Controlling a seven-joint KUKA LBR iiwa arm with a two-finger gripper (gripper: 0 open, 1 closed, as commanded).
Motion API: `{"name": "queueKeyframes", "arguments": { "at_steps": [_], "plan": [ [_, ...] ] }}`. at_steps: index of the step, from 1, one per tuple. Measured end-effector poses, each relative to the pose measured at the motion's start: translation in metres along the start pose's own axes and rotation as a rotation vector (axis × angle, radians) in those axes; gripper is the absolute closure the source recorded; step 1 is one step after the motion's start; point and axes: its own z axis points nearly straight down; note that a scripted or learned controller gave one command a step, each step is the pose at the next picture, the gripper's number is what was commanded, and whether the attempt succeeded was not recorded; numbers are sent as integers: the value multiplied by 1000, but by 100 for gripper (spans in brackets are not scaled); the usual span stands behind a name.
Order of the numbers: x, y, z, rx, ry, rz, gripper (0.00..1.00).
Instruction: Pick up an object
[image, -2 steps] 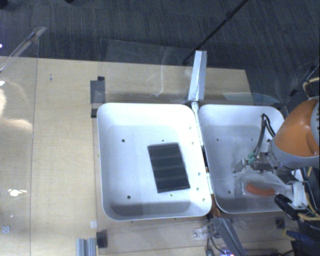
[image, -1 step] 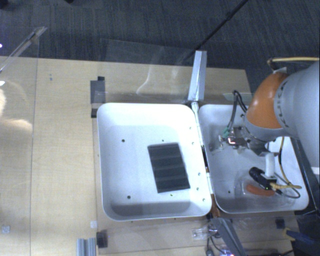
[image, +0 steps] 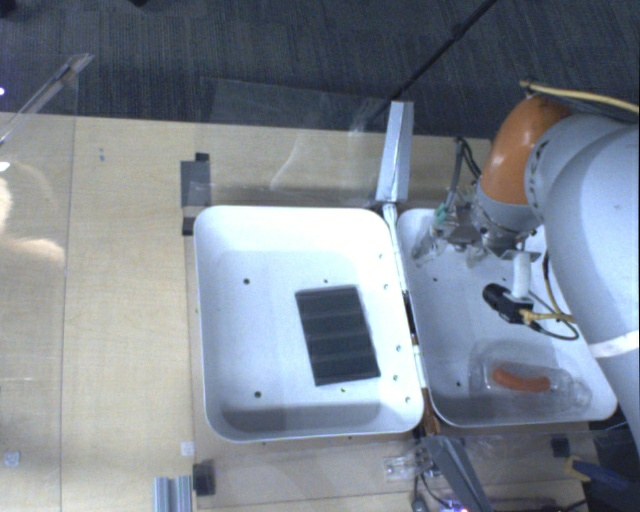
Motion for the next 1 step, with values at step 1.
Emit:
{"name": "queueKeyframes", "arguments": {
  "at_steps": [1],
  "plan": [
    [-72,13,-86,0,-1,43,0]
  ]
}}
